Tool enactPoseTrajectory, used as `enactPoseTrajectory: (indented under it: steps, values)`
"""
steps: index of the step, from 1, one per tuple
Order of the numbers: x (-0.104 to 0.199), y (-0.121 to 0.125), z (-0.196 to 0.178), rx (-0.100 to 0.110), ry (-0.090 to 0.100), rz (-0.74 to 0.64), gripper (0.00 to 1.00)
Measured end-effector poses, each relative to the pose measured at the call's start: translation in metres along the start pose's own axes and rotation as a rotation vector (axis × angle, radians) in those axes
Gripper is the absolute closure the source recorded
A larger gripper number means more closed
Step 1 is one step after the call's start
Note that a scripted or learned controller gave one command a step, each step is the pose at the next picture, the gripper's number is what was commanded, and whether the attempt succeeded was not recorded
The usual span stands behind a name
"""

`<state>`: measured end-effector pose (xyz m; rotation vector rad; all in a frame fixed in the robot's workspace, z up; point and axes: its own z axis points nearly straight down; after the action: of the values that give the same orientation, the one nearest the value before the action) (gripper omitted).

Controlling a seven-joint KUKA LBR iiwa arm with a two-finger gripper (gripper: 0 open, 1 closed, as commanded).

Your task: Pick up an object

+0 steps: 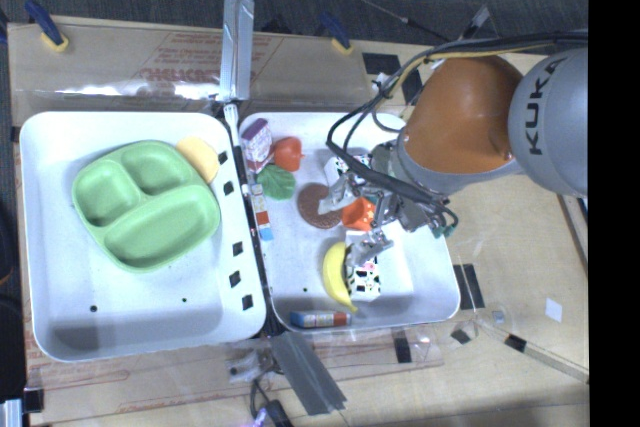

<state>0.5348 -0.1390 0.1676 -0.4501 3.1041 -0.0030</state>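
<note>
While the arm (470, 125) is reaching over the right bin (430, 290), its gripper (368, 227) is hanging above the toys.
Can't tell what the gripper's doing; an orange piece (356, 212) is sitting right against it, banana (335, 277) just below, green tray (148, 203) lying in the left bin (50, 245).

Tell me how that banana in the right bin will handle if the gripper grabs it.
The banana looks like a smooth toy, so probably light and stiff. Its curved, glossy skin may slip or pivot between fingers. It lies against a cow-patterned item, which may get nudged.
</note>
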Motion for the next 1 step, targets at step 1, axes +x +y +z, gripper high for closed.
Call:
enactPoseTrajectory:
  steps: [1]
  values:
    - [-0.0126, -0.0153, 0.0664, 0.001, -0.005, 0.071, 0.00]
